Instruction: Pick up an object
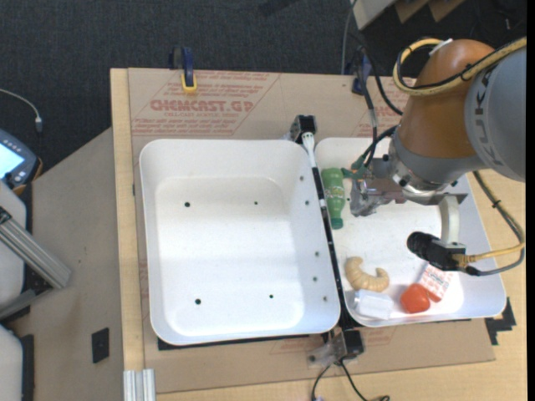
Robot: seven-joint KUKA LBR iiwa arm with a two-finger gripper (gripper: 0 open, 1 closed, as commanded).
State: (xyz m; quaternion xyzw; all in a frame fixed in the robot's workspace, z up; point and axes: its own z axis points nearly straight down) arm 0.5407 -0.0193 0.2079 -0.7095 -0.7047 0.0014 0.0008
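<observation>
The metal gripper [365, 200] hangs low in the right bin [485, 299]; how its fingers stand cannot be told. Just beside it at nine o'clock lies a slim green bottle [334, 195] along the bin's wall. Toward six o'clock rest a curved tan banana-shaped piece [366, 275], a flat white block [373, 304], a round red ball [415, 299] and a red-and-white packet [435, 281]. The smooth left bin [159, 224] sits at nine o'clock.

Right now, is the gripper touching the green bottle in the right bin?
Cannot tell. In the camera view the gripper sits just right of the green bottle, and from this overhead slant their edges nearly meet, so neither a gap nor contact shows plainly.
</observation>
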